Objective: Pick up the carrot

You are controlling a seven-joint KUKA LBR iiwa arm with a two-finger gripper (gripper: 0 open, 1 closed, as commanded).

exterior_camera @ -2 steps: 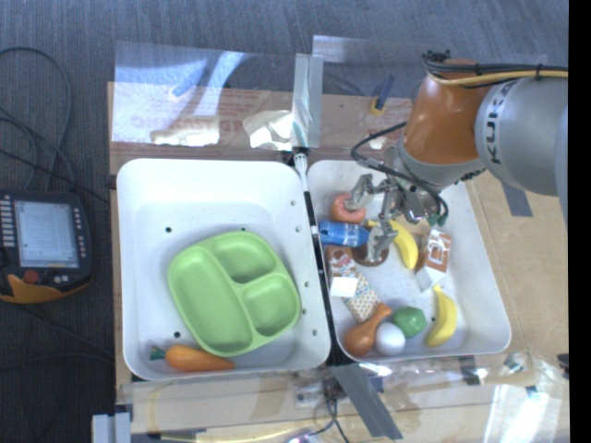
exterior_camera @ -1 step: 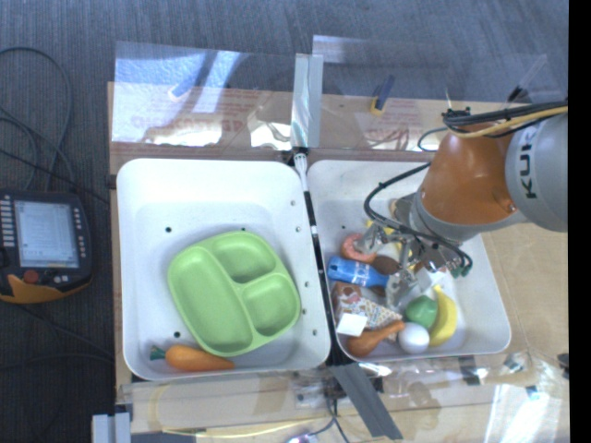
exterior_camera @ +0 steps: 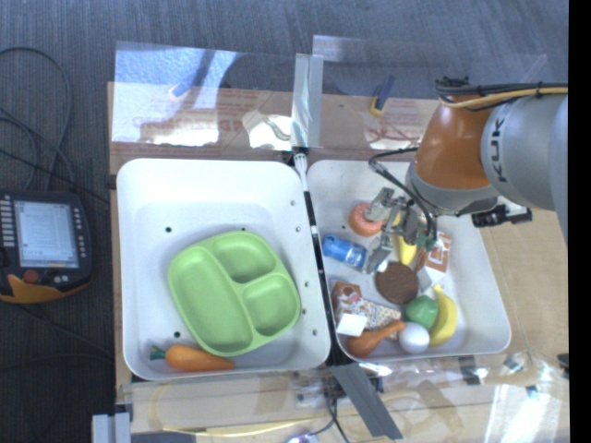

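The carrot (exterior_camera: 197,359) lay at the front edge of the left bin (exterior_camera: 138,247), just beside the green plate (exterior_camera: 234,291), and it looked light, hard and smooth, so its fat middle seemed the best spot to grab. The gripper (exterior_camera: 395,233) hung over the right bin (exterior_camera: 489,312), far from it, above a heap of toy food, and I could not tell how it was set

The carrot (exterior_camera: 194,359) is lying in the left bin (exterior_camera: 148,187) at the six o'clock edge, just beside the green divided plate (exterior_camera: 235,291). The gripper (exterior_camera: 399,233) is hanging over the right bin (exterior_camera: 480,275), above a clutter of toy foods, well apart from the carrot.
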